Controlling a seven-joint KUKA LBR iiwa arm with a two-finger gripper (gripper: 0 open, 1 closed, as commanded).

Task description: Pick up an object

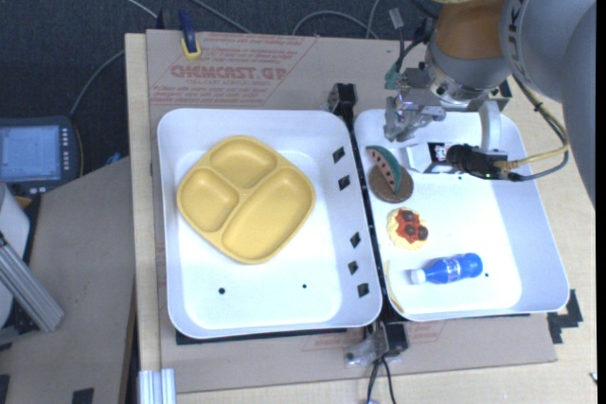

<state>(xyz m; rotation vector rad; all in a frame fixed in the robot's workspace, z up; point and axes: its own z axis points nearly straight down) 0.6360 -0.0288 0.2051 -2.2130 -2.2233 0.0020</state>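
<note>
The grey arm (559,14) is reaching in from the right and holding its claw (409,123) low over the back left corner of the right bin (492,298); whether the claw is released or clenched I cannot tell (nothing is visibly sitting between its tips). Just in front of it, a watermelon slice (387,173) is lying beside the bin's left wall. Nearer the front, a small round pizza toy (408,227) is resting, and a blue bottle (448,270) is lying on its side. In the left bin (189,298), 1 yellow divided plate (246,199) is sitting.
</note>
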